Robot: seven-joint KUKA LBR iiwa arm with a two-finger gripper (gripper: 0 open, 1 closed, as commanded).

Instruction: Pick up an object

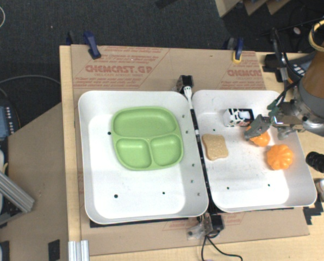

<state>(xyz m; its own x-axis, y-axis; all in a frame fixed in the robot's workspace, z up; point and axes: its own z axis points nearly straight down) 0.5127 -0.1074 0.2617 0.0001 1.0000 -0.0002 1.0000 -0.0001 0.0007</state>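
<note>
My gripper (259,128) reaches in from the right over the upper middle of the right bin (249,197). A small orange object (261,140) lies directly under its tip, partly covered by it; whether it is gripped cannot be made out. An orange pumpkin-shaped toy (280,156) sits just to the lower right of the gripper. A black and white toy (239,116) lies to its upper left. A tan bread slice (215,147) rests near the bin's left wall.
The left bin (97,189) holds a green divided plate (147,137). Clamps and cables line the brown board's far edge. The arm's body (314,97) hangs over the right bin's right edge.
</note>
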